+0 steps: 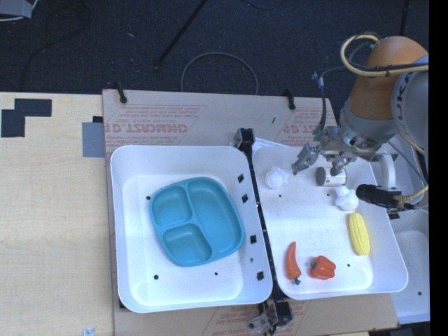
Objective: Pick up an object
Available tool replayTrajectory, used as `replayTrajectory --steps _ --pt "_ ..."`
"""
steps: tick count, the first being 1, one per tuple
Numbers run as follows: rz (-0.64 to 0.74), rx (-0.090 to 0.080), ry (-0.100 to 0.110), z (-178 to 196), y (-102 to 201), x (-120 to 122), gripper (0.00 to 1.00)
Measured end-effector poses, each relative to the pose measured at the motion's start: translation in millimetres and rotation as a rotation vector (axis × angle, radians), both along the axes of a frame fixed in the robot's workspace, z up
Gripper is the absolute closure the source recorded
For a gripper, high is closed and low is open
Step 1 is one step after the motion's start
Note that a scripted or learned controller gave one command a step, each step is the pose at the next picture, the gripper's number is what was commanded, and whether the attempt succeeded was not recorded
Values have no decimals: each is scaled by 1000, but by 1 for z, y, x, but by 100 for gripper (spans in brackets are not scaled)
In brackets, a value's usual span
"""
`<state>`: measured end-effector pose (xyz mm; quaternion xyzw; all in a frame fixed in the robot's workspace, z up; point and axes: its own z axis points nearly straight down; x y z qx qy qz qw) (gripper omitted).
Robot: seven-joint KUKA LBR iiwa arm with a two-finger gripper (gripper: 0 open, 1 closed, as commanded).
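Pale wood tabletop [49, 208] carries two white bins. Left bin [133, 180] holds a blue divided plate [196, 220]. Right bin [308, 194] holds two white lumps, a corn cob [359, 233], an orange carrot [292, 261] and a red pepper [323, 267]. Gripper [324, 164] hangs over the bin's far part, fingers [304, 161] spread apart, holding nothing.

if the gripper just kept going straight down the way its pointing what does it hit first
Probably the bare floor of the right bin. The gripper hangs between two white lumps; depth is unclear.
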<state>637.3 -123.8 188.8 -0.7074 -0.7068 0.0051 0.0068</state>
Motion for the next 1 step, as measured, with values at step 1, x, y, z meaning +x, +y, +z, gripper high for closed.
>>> replayTrajectory --steps 1 --pt "2 -2 -14 9 0 3 0"
